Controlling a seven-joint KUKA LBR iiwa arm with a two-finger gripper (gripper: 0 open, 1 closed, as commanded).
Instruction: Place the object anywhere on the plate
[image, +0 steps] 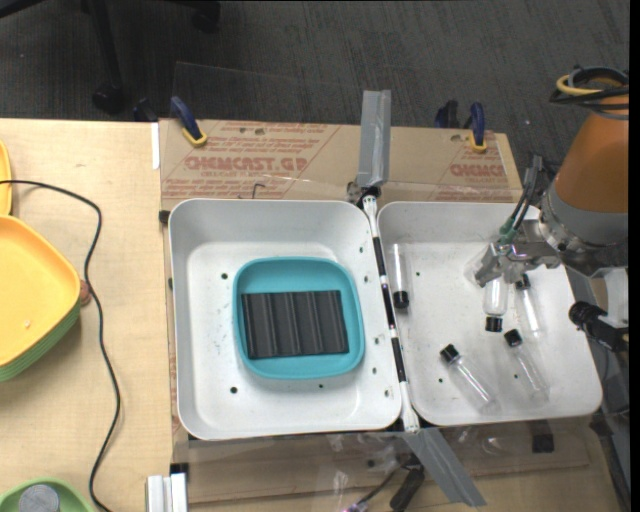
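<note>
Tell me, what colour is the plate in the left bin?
The plate is teal with a dark grey ribbed centre, seen in the camera view.

Dark grey carpet floor (300, 50) beyond wooden bench (80, 160); chair base (130, 95) on carpet, top left

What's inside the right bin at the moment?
The right bin holds clear vials with black caps: one by its left wall, two near the front. The gripper hangs over another. Whatever lies beneath the arm is covered.
</note>
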